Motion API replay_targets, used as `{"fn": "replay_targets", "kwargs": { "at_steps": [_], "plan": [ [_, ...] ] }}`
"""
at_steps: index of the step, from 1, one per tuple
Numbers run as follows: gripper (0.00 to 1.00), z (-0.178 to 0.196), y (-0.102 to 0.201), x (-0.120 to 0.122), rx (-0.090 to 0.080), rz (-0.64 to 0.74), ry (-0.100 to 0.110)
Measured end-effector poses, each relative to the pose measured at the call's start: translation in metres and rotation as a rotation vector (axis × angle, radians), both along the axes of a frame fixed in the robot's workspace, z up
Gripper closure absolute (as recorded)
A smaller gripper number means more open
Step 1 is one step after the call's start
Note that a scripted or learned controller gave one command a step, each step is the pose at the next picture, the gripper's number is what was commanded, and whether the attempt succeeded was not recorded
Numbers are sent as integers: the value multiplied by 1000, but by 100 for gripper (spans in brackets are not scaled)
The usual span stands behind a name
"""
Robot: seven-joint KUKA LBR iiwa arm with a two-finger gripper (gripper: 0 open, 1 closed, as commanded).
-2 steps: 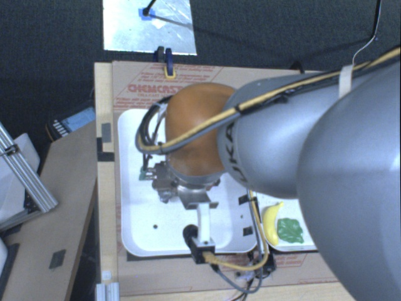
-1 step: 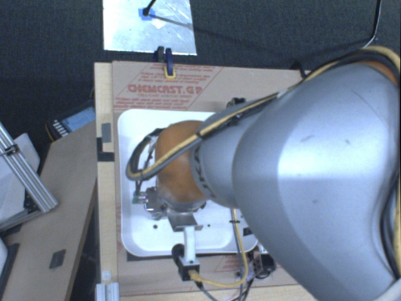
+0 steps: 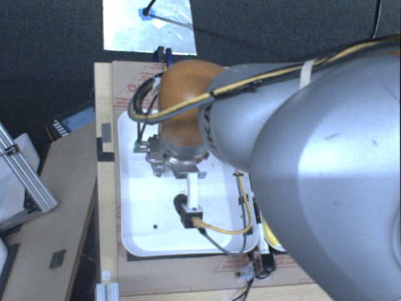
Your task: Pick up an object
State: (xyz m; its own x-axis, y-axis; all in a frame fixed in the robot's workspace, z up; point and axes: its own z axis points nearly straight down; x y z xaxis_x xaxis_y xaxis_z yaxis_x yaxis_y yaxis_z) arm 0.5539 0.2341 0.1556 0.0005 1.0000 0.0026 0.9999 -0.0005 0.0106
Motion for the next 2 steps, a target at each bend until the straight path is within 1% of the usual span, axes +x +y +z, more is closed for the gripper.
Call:
{"fn": "replay_targets", "kwargs": {
  "at_steps": [1, 2],
  "plan": [
    [100, 86, 1, -26, 1, 5, 4],
    [100, 59, -38, -53, -4, -2, 14]
  ]
}}
